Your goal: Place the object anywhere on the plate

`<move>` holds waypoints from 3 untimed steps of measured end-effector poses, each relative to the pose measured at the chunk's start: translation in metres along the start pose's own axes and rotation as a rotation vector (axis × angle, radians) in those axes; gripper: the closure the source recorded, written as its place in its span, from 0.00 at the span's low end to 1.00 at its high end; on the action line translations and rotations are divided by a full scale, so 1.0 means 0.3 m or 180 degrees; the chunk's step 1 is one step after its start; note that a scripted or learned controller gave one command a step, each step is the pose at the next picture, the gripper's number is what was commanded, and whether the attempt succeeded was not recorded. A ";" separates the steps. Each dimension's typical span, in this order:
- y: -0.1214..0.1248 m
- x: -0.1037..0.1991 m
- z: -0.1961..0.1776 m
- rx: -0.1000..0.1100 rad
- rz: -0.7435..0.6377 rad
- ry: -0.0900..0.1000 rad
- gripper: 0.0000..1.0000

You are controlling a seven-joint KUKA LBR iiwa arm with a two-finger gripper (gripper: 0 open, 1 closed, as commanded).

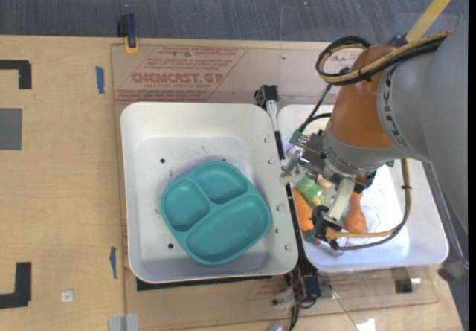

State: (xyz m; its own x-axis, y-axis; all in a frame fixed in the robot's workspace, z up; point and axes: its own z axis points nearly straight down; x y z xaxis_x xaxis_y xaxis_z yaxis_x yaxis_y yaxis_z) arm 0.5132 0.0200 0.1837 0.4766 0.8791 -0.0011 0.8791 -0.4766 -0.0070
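Note:
A teal plate (pixel 216 210) with three compartments lies in the left white bin (pixel 149 129), and nothing rests on it. My gripper (pixel 327 192) is lowered into the left part of the right white bin (pixel 424 240), under the orange wrist band. Right beneath it lie an orange object (pixel 305 192) and a small green piece (pixel 328 183). Another orange, carrot-like object (pixel 358 215) lies just to the gripper's right. The wrist hides much of these things, and I cannot see whether anything is gripped.
The rims of the two bins meet along a ridge (pixel 286 195) just left of the gripper. A black-handled tool (pixel 269 103) lies along that ridge at the back. Bare bin floor surrounds the plate.

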 end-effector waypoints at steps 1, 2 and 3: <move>0.000 0.000 0.000 0.0000 0.0000 0.0000 0.00; 0.000 0.000 0.000 0.0000 0.0000 0.0000 0.00; 0.000 0.000 0.000 0.0000 0.0000 0.0000 0.00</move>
State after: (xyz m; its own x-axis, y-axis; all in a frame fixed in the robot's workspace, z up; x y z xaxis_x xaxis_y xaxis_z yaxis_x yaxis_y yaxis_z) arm 0.5132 0.0200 0.1837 0.4766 0.8791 -0.0012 0.8791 -0.4766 -0.0070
